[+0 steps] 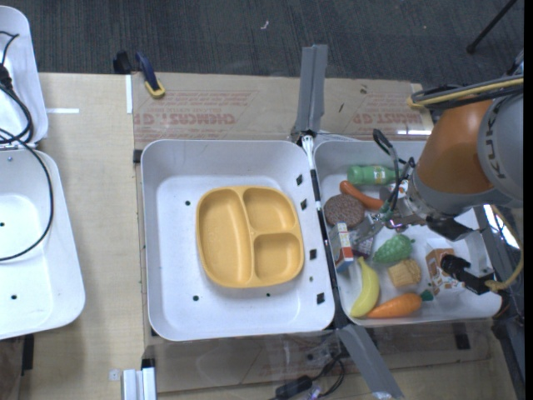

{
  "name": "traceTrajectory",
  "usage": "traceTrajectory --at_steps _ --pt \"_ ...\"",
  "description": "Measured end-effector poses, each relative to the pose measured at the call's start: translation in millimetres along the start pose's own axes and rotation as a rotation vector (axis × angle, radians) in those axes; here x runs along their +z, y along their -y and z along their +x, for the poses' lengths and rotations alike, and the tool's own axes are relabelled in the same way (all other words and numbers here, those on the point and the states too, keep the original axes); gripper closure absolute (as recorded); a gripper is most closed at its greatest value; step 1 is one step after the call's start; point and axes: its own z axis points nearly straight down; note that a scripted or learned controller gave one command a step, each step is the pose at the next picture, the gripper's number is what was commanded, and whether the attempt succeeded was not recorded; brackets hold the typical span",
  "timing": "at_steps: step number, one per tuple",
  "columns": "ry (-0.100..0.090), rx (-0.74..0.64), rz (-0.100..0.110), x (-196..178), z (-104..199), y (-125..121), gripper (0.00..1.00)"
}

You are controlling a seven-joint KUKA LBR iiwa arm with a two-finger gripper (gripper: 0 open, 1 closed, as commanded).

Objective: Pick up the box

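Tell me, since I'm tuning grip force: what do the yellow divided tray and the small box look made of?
Yellow tray: probably molded plastic, matte, with smooth rounded dividers. Box: likely printed cardboard, judging by flat faces and a red-and-white label; too small to confirm.

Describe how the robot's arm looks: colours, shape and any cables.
The arm is thick and rounded, grey with a broad orange band above the wrist. Part of dark lettering shows on the grey shell. Thin black cables loop near its dark metal hand.
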Motion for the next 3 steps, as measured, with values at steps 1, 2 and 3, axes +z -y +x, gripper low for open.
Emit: traceTrajectory --at_steps 1,2,3 --pt "0.001 -0.004 -0.006 8 0 -13 0.00" --pt "0.002 -0.016 -0.008 8 -3 -31 0.00" --pt "0.000 0.112 -0.007 8 -2 -27 0.00"
